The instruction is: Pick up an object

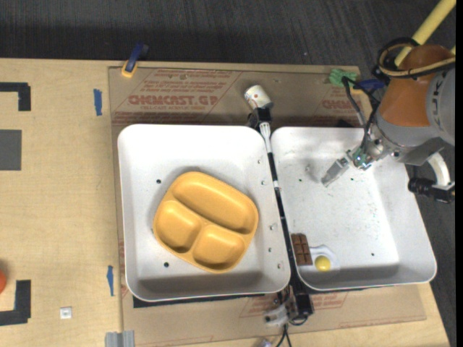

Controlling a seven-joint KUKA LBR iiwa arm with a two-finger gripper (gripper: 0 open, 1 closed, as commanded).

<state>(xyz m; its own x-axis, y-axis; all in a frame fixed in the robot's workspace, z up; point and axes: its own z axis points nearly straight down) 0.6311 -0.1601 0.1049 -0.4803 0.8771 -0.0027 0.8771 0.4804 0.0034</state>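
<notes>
The arm's two-finger tool point(334, 170) hangs low over the upper part of the right shallow white plastic bin point(394, 215), fingers slightly apart with nothing between them. Candidates lie well away: a small yellow round piece point(323, 263) beside a brown rectangular block point(300, 249) in that bin's near-left corner, and a yellow divided plastic tray point(206, 220) in the left white bin point(141, 194). This reads as the approach step; next, the tool needs to travel to one target and descend.

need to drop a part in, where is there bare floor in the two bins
Right bin: wide bare middle between the gripper and the small yellow item in the near-left corner. Left bin: crowded, yellow divided tray centred, bare strips along the rim.
</notes>
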